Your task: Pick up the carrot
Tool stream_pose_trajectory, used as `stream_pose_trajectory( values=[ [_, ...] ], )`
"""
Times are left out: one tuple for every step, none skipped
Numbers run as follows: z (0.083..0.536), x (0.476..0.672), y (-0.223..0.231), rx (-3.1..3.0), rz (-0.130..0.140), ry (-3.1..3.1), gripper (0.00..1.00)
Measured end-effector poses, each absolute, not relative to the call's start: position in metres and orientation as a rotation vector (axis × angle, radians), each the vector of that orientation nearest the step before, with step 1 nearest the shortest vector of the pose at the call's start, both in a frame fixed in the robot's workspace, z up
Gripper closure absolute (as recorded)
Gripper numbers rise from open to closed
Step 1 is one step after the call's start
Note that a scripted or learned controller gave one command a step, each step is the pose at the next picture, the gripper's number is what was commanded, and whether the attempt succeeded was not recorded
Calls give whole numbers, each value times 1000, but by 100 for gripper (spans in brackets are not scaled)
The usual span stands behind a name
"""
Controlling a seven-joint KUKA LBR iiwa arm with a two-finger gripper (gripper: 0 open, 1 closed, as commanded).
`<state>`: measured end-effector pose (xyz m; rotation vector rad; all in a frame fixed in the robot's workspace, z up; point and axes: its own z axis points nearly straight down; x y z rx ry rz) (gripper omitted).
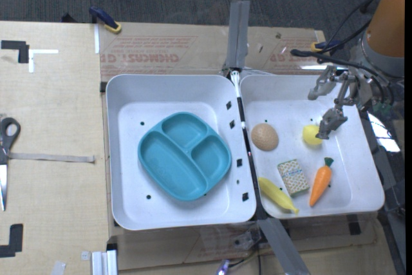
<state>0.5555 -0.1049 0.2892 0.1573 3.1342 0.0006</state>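
- two white bins sit side by side on the table; the carrot (320, 183) lies in the right bin (364, 199), near its front right corner, tip pointing to the front edge.
- just beside it rest a small box (293, 176) and a banana (277, 195), so a grasp from the right side looks less crowded.
- end effector (330, 120) hangs over the right bin's far right part, above a yellow fruit (311, 135), apart from the carrot; how wide it stands i cannot tell.
- left bin (122, 158) holds a blue divided plate (185, 156).
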Motion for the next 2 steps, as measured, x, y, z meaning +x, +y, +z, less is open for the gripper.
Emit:
stream_pose_trajectory(
  values=[
    [224,491,-130,-186,1,3135,0],
    [111,507,-142,-229,0,3130,0]
  ],
)
